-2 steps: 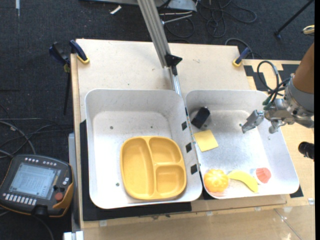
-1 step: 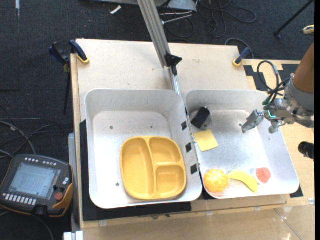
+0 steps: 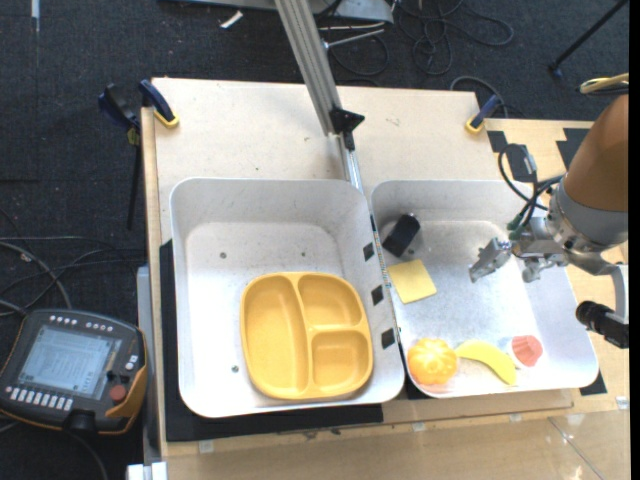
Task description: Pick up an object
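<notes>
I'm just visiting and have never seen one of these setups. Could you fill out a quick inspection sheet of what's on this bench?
Surface: wooden bench bearing left bin and right bin.
Job's things: black block, yellow square, orange, banana, red piece, all in right bin.
Clutter: yellow divided plate in left bin.
Grippers: gripper over right bin, holding nothing.
Cables: black cables on floor.
Surroundings: handheld controller, dark carpet.
</notes>
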You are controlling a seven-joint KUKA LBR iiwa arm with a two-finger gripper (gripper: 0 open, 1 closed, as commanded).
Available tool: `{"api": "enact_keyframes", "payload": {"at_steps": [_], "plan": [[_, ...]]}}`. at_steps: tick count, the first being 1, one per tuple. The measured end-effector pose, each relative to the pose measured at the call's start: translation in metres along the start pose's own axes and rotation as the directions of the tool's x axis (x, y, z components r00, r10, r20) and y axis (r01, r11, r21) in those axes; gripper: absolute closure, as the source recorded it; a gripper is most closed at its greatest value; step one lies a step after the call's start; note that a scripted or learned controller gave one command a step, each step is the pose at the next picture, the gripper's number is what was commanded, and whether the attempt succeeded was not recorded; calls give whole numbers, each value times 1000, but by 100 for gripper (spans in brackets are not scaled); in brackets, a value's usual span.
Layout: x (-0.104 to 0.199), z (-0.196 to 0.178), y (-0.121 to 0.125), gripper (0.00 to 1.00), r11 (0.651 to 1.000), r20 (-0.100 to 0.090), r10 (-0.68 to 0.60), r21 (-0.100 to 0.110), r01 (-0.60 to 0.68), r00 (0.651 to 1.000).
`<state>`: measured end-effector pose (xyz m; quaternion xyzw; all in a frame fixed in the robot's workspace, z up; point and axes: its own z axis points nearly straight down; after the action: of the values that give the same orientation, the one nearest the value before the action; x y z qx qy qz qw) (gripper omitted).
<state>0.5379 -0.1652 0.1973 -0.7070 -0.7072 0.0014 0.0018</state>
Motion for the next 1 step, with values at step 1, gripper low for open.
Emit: {"api": "enact_keyframes", "payload": {"at_steps": [1], "plan": [[8,61,1,0,1000,-1,0,1,0,1000]]}}
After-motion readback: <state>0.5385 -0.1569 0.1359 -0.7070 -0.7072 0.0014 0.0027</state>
